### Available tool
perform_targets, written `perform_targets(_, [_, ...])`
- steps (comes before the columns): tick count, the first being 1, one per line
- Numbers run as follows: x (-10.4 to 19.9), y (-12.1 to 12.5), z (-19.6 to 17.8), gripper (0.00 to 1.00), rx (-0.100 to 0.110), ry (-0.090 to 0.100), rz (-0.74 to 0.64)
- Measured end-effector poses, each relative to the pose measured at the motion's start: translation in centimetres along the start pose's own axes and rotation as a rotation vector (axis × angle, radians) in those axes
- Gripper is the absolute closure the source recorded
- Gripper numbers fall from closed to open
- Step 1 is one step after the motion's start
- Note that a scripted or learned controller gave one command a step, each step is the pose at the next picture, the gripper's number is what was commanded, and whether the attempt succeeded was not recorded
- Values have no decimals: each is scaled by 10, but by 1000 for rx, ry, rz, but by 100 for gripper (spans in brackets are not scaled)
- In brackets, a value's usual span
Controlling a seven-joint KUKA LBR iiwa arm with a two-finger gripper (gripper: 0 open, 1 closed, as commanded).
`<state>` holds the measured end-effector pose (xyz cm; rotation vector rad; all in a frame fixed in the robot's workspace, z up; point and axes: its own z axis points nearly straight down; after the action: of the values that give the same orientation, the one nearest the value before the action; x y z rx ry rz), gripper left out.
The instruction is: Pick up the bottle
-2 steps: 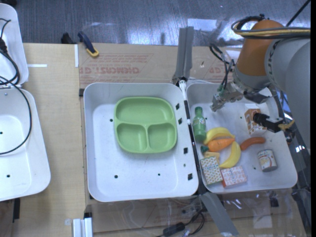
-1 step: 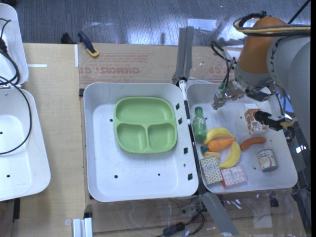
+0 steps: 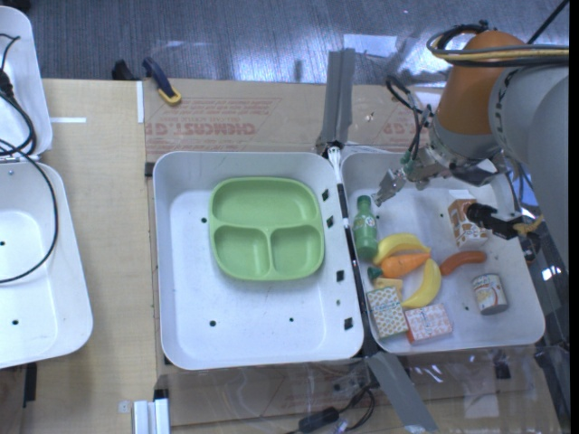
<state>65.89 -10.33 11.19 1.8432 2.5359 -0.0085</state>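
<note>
Although the green bottle (image 3: 365, 227) lies untouched at the right bin's (image 3: 516, 328) left wall, beside the banana (image 3: 423, 274), the gripper (image 3: 395, 186) hangs just above it, jaws apart and holding nothing; the grasp remains undone.

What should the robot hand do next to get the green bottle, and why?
Probably slide left and down a little. The gripper hangs just up and right of the green bottle, which lies by the right bin's left wall, its lower end close to the banana.
</note>
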Motion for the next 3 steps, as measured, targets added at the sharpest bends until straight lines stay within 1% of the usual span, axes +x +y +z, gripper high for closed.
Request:
perform_targets(1, [18, -50, 17, 0, -3, 3, 1])
perform_targets(2, [40, -48, -80, 0, 0, 7, 123])
perform_targets(3, [21, -145, 5, 0, 2, 9, 23])
